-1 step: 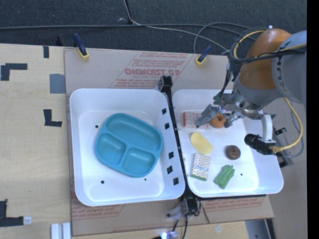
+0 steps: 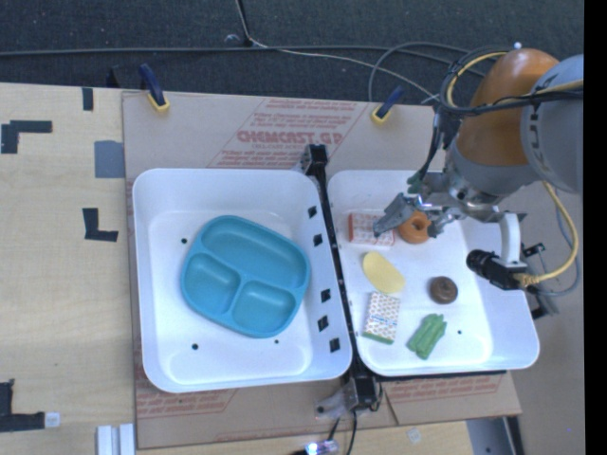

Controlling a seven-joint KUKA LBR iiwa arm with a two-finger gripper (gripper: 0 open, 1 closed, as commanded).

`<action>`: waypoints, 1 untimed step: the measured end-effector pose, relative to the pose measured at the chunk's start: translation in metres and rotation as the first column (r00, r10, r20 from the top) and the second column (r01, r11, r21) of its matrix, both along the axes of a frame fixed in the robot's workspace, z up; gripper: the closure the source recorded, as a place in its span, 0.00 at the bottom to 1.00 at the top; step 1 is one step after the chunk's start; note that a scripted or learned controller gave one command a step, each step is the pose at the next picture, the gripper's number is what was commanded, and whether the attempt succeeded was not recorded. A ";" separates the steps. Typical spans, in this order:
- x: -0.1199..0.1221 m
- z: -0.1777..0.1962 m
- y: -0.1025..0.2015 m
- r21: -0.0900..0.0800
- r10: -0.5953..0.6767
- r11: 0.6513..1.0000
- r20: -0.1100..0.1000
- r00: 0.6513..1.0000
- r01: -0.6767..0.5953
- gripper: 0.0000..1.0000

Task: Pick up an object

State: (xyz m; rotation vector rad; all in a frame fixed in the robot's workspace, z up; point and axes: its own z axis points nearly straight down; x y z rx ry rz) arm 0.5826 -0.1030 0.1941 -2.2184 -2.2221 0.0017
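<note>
Just beside the tool (image 2: 410,218) sits a round orange ring (image 2: 414,229).

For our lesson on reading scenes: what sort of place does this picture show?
Probably a robotics lab bench set up for grasping tests. A robot arm reaches over two white bins, one holding a blue tray, on a cardboard sheet clamped to the table.

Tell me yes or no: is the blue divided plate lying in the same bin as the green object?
No: the blue divided plate lies in the left bin, while the green object lies in the right bin.
</note>
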 end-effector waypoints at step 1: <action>-0.004 -0.048 0.009 -0.001 0.000 1.000 -0.004 1.000 0.000 0.00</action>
